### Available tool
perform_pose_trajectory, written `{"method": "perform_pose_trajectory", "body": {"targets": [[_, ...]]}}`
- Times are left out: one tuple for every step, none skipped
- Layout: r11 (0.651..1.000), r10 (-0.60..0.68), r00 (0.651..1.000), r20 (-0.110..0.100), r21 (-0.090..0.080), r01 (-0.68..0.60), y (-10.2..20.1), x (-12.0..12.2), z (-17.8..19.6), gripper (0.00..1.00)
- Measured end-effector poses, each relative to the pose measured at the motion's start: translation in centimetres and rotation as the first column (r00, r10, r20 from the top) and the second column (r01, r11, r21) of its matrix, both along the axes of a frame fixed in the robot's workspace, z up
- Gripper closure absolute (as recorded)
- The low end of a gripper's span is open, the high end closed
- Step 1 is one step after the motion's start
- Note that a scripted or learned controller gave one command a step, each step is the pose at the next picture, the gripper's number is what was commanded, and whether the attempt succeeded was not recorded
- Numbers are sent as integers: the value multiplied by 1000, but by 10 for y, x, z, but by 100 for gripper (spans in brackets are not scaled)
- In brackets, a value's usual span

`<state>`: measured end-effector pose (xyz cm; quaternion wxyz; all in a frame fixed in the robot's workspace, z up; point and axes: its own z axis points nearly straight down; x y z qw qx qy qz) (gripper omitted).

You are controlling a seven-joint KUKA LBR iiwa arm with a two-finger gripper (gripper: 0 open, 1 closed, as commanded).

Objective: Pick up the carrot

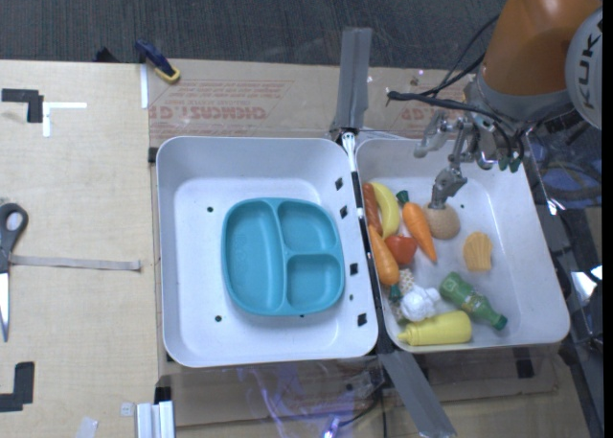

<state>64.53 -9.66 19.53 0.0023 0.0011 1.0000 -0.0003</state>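
Observation:
The carrot [420, 232] is orange with a small green top and lies slanted in the right bin [530, 235], its thick end toward the back. It rests between a banana [386, 207] on its left and a beige round thing [443, 224] on its right. My gripper [445, 189] hangs over the back of the right bin, just right of the carrot's green top and above the beige round thing. Nothing visibly sits in its grasp. The carrot lies on the bin floor, apart from the gripper.
The right bin also holds a long orange piece [382, 255], a red piece [401, 249], a white garlic-like lump [417, 305], a green bottle [471, 299], a yellow piece [437, 333] and an orange lump [477, 252]. A teal divided plate [284, 256] lies in the left bin [182, 264].

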Motion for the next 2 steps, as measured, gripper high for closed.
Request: {"method": "perform_pose_trajectory", "body": {"targets": [[991,-134,991,0,1,134,-2,-4,-102,0],[991,-132,991,5,0,132,-1,-2,-91,100]]}}
